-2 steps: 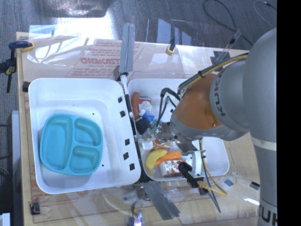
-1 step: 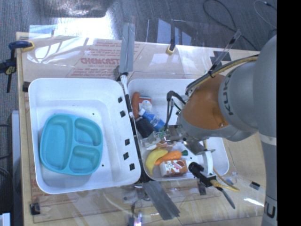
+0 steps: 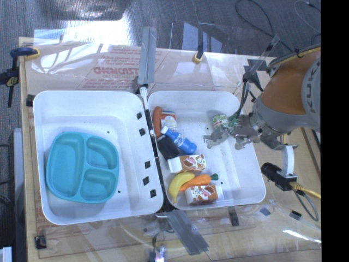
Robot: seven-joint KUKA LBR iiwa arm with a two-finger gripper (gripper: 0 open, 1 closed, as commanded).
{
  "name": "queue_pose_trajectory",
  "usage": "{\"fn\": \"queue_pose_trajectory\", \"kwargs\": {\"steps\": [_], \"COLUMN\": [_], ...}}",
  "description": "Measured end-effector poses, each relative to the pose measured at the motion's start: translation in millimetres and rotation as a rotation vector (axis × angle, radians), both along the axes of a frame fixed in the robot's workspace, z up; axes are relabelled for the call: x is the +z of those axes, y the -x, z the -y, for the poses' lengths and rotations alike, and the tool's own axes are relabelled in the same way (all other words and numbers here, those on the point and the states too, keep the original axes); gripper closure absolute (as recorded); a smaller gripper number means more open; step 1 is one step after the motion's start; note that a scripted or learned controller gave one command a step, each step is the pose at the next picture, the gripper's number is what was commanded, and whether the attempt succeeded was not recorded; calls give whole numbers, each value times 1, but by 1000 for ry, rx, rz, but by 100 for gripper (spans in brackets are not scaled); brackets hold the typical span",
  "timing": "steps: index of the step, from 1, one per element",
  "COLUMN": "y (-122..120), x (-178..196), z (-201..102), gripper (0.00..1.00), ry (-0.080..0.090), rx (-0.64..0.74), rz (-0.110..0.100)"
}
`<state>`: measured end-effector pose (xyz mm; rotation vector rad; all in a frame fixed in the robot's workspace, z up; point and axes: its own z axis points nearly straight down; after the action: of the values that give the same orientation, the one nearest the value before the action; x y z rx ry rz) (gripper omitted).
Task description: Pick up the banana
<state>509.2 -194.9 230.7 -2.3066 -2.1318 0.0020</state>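
The banana (image 3: 179,182) lies in the near left part of the right bin (image 3: 248,192), touching a carrot (image 3: 197,180) on its right, with a small printed carton (image 3: 202,194) just nearer and another (image 3: 192,162) just beyond it; it sits well apart from the claw (image 3: 214,141), to the claw's near left. The claw hangs over the middle of the right bin with nothing between its fingers, and how far they are spread I cannot tell. A blue divided plate (image 3: 82,167) rests in the left bin (image 3: 49,105).
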Motion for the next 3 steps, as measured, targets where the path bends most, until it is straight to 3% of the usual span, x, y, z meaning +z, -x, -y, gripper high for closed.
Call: {"fn": "queue_pose_trajectory", "kwargs": {"steps": [1, 2, 3], "y": [16, 22, 22], "x": [-95, -122, -122], "z": [-98, -76, -75], "gripper": [0, 0, 0], "ry": [1, 25, 44], "rx": [7, 117, 610], "rz": [0, 44, 36]}}
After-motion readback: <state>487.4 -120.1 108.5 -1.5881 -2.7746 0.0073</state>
